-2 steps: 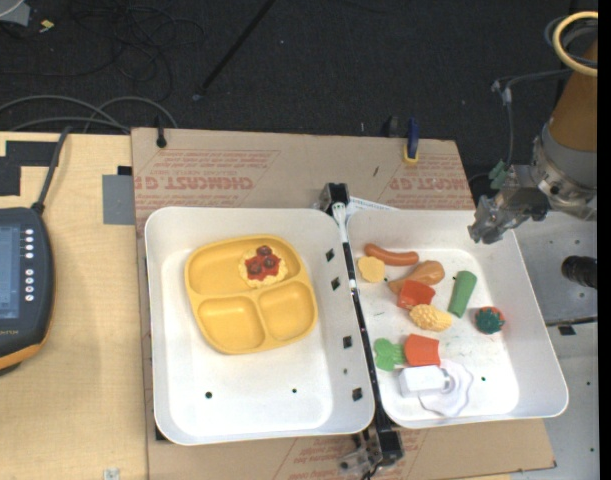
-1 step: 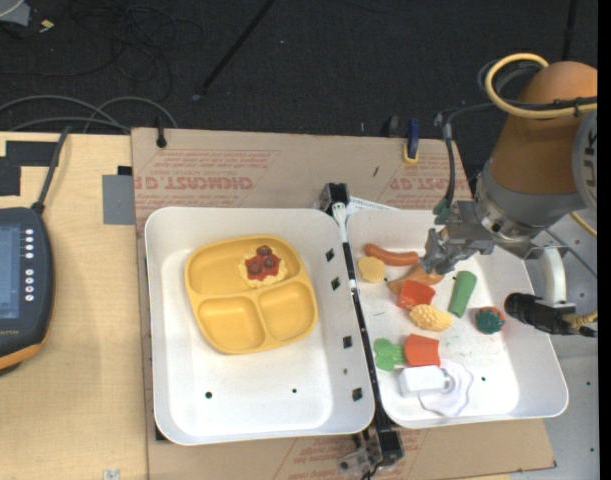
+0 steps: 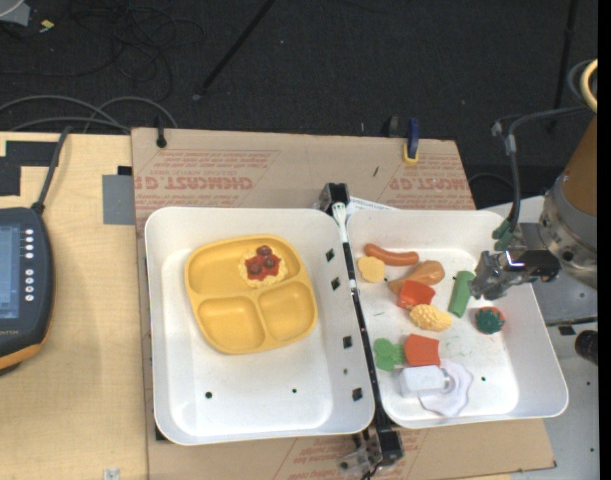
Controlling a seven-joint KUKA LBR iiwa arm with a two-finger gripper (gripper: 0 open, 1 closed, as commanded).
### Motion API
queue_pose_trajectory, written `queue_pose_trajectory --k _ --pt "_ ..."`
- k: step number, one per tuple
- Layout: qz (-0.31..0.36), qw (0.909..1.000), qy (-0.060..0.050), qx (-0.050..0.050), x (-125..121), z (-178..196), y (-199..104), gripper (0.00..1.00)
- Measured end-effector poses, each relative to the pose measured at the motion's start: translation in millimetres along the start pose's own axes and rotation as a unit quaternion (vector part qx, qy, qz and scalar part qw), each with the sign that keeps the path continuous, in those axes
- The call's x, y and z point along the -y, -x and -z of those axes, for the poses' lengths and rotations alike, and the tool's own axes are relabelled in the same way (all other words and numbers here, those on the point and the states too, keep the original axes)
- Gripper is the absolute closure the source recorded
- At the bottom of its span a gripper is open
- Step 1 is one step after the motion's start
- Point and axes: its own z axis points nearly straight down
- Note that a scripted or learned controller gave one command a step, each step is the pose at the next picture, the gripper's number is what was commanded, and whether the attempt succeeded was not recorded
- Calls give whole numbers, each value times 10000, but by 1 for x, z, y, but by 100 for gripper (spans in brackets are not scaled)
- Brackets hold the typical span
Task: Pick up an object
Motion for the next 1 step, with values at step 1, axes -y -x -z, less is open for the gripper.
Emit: queue_pose_trajectory --k 1 --pt "39 10000 -67 -8 -52 -112 -86 100"
